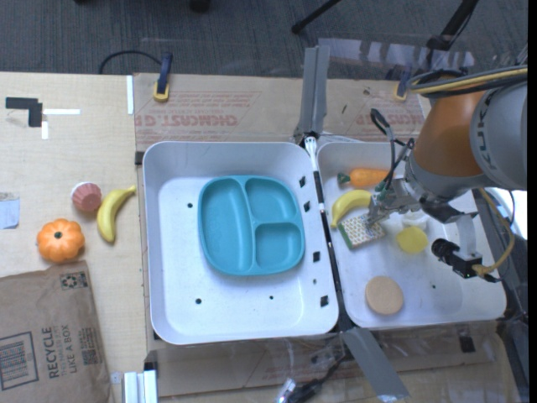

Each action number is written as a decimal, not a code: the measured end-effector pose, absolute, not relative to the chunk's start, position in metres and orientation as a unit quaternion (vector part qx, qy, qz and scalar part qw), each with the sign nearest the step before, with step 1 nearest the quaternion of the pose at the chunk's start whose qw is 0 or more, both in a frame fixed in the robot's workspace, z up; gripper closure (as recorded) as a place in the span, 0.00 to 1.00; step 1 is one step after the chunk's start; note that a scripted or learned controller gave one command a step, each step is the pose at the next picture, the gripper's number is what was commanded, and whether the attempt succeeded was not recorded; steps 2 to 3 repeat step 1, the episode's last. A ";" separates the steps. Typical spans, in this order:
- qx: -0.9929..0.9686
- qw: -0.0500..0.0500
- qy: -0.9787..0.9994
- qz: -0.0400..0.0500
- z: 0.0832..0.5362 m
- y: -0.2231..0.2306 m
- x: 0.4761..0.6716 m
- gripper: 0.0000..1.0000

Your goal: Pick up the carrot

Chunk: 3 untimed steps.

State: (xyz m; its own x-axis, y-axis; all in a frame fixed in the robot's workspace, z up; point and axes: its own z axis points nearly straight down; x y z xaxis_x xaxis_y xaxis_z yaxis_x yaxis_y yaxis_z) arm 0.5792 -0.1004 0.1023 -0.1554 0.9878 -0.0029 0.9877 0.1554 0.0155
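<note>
The orange carrot (367,177) with a green tip lies at the back left of the right bin (470,305). My gripper (379,211) hangs over that bin, just in front of and slightly right of the carrot, above the near end of a yellow banana (349,204) and a tan waffle-like square (362,230). The grey arm with its orange band (453,137) reaches in from the right and hides the bin's back right part. Nothing is seen lifted off the bin floor.
In the right bin also lie a yellow round piece (411,240) and a tan disc (384,295). The left bin (168,250) holds a teal divided plate (251,225). On the bench to the left are a banana (112,212), a small pumpkin (60,240), a pink cupcake (86,197) and a paper bag (50,342).
</note>
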 end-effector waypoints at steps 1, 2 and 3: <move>0.740 0.000 0.673 -0.001 0.191 -0.051 0.596 1.00; 0.740 0.000 0.673 -0.001 0.191 -0.051 0.596 1.00; 0.740 0.000 0.673 -0.001 0.191 -0.051 0.596 1.00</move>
